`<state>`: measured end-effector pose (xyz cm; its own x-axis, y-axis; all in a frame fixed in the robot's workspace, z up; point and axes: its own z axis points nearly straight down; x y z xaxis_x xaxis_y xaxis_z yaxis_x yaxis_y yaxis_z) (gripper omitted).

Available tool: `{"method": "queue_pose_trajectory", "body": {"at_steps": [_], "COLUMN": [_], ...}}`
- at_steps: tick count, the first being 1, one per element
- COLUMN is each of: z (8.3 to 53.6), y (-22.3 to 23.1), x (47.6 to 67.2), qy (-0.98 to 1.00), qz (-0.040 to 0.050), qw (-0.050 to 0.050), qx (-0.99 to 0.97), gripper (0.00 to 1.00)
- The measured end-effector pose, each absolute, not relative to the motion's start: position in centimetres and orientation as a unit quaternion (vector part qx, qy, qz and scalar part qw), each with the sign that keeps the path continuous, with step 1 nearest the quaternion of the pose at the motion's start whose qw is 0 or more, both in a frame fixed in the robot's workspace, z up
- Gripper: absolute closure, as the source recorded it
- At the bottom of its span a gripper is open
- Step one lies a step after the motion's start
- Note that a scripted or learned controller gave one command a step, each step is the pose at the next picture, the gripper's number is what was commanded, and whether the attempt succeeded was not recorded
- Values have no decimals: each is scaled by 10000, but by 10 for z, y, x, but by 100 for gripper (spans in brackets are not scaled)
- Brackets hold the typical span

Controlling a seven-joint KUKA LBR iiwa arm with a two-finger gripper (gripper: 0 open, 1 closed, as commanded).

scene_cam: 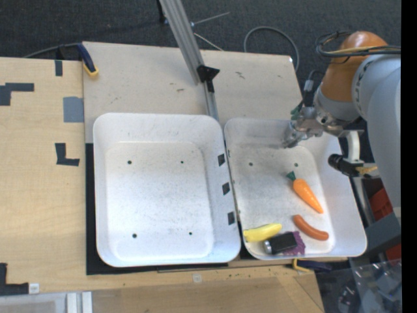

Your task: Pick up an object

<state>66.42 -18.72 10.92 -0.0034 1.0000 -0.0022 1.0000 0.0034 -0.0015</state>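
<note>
I've got the gripper [291, 137] at far edge of the right bin [260, 135], can't tell its state, nothing seen in it; nearest obj is the carrot [306, 193], lying toward the near edge from claw, long axis diagonal, green tip pointing back at it.

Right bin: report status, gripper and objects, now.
Two-finger gripper low over the right white bin's far end, nothing seen held. Orange toy carrot nearest it, lying free. Orange sausage, yellow banana piece, black-and-purple block clustered at the near edge.
</note>
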Motion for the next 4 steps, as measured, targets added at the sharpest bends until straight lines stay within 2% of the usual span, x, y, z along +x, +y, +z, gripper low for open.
{"method": "queue_pose_trajectory", "body": {"at_steps": [2, 3, 4], "z": [224, 232, 239], "y": [-185, -184, -126], "x": [648, 648, 656], "qy": [7073, 7075, 7096], "qz": [10, 0, 8], "qw": [19, 0, -4], "qx": [7069, 7068, 7046], "gripper": [100, 100, 100]}}
